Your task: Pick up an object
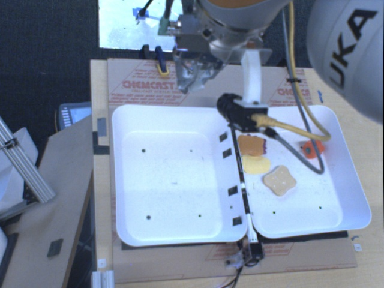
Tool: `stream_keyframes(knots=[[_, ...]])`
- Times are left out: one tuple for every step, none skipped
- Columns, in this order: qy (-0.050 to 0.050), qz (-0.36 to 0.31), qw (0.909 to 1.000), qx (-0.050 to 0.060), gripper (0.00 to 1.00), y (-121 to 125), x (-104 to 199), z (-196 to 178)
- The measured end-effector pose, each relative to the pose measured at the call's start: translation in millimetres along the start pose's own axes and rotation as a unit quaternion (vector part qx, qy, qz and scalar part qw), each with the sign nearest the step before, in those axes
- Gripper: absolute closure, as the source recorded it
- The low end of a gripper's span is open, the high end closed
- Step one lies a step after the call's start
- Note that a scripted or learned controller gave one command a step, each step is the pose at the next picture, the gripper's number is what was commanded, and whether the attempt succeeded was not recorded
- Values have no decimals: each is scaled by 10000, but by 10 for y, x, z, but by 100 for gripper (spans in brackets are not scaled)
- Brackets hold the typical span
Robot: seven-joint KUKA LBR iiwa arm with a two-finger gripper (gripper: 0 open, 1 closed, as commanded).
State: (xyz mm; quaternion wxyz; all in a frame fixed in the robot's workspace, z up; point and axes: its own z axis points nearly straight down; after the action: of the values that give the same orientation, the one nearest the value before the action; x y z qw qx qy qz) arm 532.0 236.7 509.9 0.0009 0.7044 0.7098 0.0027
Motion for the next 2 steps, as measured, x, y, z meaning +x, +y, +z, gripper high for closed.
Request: stream_keyframes(knots=[[-4,42,10000,-17,100,953,-42,-256],[-10,37,10000,9,100,1200,-37,-244]])
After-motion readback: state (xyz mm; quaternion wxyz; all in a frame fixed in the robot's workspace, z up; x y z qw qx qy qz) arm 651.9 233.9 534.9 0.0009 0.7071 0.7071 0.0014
